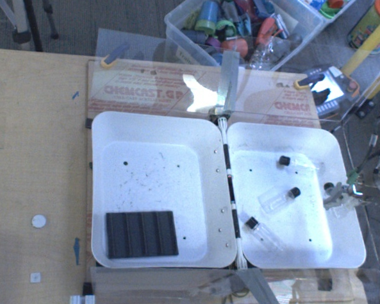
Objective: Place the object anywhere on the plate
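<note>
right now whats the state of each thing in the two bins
black ridged plate: lying flat in the left bin, front left corner, nothing on it
vial near the back: in the right bin, black cap on
middle vial: lying on its side, cap on
front vial: lying on its side, cap on
gripper: at the right bin's right rim, too blurred to read further

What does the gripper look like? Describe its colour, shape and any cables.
The gripper is small and blurred at the right bin's right side. It looks like a pale grey, metallic piece with a dark part at its tip. Thin dark lines, perhaps cables, rise above it. It is too blurred to read any markings.
</note>
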Motion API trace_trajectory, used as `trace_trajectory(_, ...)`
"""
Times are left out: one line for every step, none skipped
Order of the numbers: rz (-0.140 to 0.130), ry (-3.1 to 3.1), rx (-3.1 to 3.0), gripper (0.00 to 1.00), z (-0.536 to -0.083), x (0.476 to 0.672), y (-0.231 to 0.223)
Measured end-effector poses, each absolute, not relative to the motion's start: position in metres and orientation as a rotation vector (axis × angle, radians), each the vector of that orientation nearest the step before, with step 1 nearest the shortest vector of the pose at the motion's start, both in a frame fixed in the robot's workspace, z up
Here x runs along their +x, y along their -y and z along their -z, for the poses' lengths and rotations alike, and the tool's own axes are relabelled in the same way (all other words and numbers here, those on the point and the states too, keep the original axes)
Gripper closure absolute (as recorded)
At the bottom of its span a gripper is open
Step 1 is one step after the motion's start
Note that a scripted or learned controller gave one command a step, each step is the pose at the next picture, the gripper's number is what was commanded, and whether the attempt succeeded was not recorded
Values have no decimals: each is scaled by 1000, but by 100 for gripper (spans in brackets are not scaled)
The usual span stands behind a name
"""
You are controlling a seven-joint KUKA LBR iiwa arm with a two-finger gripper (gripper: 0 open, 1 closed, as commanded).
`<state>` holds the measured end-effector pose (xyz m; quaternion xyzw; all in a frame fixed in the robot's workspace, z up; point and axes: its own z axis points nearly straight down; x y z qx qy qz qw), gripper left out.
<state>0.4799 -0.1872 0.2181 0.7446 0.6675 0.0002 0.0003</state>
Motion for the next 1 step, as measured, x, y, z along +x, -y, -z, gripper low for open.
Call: trace_trajectory(1, -2220, 2228, 100, -175, 519, 136)
